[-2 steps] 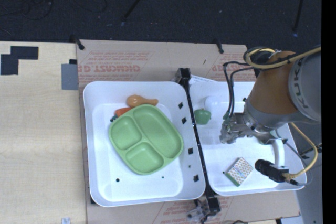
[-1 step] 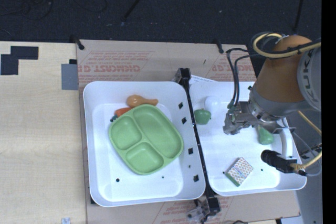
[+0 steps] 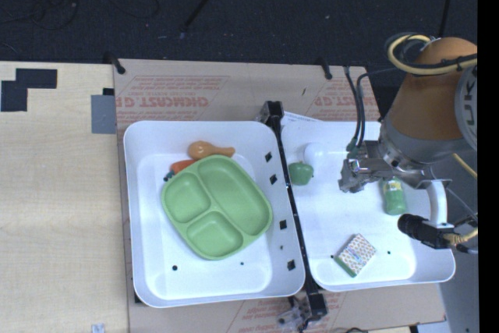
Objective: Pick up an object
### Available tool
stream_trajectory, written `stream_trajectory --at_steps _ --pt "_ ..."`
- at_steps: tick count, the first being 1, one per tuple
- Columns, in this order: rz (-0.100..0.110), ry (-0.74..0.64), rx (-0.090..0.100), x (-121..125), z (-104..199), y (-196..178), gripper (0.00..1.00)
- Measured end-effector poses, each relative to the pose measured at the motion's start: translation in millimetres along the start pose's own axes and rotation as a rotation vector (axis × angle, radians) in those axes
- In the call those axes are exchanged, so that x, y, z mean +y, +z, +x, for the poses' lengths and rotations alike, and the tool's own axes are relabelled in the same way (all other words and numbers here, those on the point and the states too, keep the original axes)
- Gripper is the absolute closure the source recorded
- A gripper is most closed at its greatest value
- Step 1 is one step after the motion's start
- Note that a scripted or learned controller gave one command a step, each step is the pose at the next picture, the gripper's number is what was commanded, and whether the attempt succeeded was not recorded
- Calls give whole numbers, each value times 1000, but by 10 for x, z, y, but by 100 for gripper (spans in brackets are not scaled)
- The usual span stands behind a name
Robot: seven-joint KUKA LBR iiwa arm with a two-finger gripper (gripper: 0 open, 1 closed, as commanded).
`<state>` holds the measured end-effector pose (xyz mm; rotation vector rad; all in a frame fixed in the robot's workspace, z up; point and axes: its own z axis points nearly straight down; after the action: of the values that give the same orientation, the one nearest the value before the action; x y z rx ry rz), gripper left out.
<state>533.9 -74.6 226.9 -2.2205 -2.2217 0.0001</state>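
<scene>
My gripper (image 3: pixel 352 177) hangs over the right bin (image 3: pixel 327 253), near its middle. A small green round object (image 3: pixel 300 172) lies to its left, close to the divider. A green bottle (image 3: pixel 394 197) lies just to its right, partly under the arm. A patterned box (image 3: pixel 356 253) rests near the bin's front. A small white object (image 3: pixel 316 151) sits at the back, above the green round one. Nothing shows between the fingers.
The left bin (image 3: pixel 148 246) holds a green divided plate (image 3: pixel 216 206), with an orange toy (image 3: pixel 205 150) and a red-orange piece (image 3: pixel 181 165) behind it. A black divider bar (image 3: pixel 284 199) separates the bins. The arm's orange band (image 3: pixel 433 93) rises at the right.
</scene>
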Motion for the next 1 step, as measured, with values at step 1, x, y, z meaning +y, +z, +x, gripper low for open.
stream_trajectory --at_steps 1 --pt "2 -4 1 113 590 -48 100"
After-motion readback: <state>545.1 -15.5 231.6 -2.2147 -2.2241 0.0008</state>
